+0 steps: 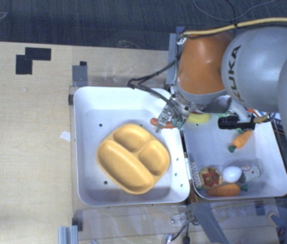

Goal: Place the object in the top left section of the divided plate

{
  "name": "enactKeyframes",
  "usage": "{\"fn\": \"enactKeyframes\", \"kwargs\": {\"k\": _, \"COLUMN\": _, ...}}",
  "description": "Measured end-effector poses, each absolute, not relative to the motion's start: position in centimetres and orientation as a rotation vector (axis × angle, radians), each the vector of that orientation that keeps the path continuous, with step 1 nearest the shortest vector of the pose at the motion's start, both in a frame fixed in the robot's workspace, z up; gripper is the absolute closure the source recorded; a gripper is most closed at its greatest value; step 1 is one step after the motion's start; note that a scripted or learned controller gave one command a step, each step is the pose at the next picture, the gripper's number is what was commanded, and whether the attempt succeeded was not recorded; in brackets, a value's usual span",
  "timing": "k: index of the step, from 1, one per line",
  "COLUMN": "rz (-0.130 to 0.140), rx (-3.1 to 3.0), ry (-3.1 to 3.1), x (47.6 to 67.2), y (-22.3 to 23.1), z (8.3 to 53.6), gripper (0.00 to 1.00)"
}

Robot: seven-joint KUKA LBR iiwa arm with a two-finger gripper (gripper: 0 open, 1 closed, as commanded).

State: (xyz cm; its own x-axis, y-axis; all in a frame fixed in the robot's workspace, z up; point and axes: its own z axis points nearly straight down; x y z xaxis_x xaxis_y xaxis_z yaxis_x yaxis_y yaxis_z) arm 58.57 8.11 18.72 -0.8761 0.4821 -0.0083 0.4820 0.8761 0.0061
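A yellow divided plate (pixel 133 157) with three sections lies in the left white bin (pixel 90 136). Its top left section (pixel 129 135) holds nothing. My gripper (pixel 166 119) hangs just above and right of the plate, near the wall between the two bins. A small orange-red object (pixel 157 121) shows between its fingertips and sticks out to the left. The gripper is shut on it. The grey arm with its orange band (pixel 204 65) covers the back of the right bin.
The right bin (pixel 278 177) holds an orange carrot (pixel 242 139), a yellow item (pixel 199 119), a white egg (pixel 231 174), a second carrot-like piece (pixel 224 189), a printed packet (pixel 210 177) and a small can (pixel 251 172). A black cable (pixel 148 80) runs behind the left bin.
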Motion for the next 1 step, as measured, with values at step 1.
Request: {"fn": "enactKeyframes", "kwargs": {"k": 1, "rz": 0.007, "rx": 0.669, "ry": 3.061, "x": 58.71, "y": 11.82, "z": 18.99, "gripper": 1.00}}
